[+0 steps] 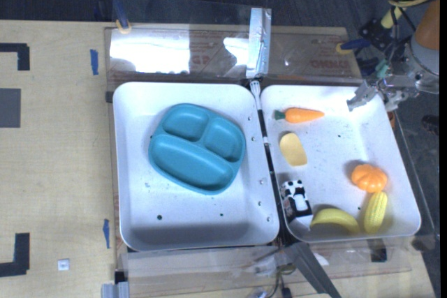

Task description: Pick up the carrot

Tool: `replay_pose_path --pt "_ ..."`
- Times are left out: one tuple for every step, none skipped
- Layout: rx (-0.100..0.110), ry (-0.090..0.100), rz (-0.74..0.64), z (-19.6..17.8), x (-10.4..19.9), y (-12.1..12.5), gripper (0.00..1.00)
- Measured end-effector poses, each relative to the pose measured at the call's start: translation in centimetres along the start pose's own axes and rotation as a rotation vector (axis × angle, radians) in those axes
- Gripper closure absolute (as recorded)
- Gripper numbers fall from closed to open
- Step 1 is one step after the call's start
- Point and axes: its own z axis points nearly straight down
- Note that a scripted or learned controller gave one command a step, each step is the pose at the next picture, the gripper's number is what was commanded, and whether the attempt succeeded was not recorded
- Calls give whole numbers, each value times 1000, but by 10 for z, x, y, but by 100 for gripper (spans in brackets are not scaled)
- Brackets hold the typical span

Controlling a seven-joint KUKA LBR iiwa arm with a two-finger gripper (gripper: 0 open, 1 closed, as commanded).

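The carrot (302,115), orange with a small green top, lies on its side near the far left corner of the right bin (334,132), its green end toward the divider. My gripper (373,100) hangs over the bin's far right corner, roughly a hand's width to the right of the carrot's tip. Its fingers (355,102) are spread open and nothing is between them.
Also in the right bin are a pale yellow piece (293,149), an orange round fruit (369,178), a banana (334,220), a yellow corn-like piece (375,211) and a black-and-white toy (296,197). A blue divided plate (198,146) lies in the left bin (133,206).
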Motion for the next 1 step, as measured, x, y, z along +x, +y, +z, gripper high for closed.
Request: replay_pose_path --pt "4 1 47 54 -7 -66 0"
